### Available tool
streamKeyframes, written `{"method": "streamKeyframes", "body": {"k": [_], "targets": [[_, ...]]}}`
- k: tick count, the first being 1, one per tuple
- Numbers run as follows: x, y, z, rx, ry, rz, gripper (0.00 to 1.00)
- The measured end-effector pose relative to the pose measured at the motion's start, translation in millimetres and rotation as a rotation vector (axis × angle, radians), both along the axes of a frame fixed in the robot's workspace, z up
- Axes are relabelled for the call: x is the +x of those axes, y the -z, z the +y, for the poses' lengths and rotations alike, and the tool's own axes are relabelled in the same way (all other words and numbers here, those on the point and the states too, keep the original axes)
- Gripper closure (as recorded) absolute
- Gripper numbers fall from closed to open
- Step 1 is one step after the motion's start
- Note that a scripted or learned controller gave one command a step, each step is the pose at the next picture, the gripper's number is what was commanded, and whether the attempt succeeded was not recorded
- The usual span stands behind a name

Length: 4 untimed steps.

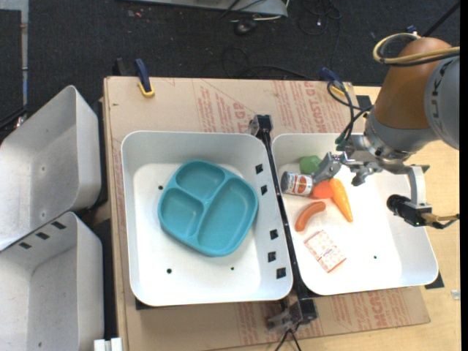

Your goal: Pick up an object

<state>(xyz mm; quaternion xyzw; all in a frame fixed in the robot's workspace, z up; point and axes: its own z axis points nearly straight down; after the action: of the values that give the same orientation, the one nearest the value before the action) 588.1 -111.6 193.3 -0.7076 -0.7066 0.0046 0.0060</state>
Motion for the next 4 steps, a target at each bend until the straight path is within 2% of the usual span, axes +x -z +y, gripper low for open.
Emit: {"method": "streamKeyframes", "body": {"k": [1, 2, 3, 4], "targets": [[3, -8, 0, -0.002, -0.002, -0.015, 0.00], [9, 37, -2, -0.002, 0.000, -0.011, 0.00], [8, 101, -3, -0.001, 0.000, -0.011, 0.00], [8, 101, -2, -0.001, 0.001, -0.014, 0.00]]}}
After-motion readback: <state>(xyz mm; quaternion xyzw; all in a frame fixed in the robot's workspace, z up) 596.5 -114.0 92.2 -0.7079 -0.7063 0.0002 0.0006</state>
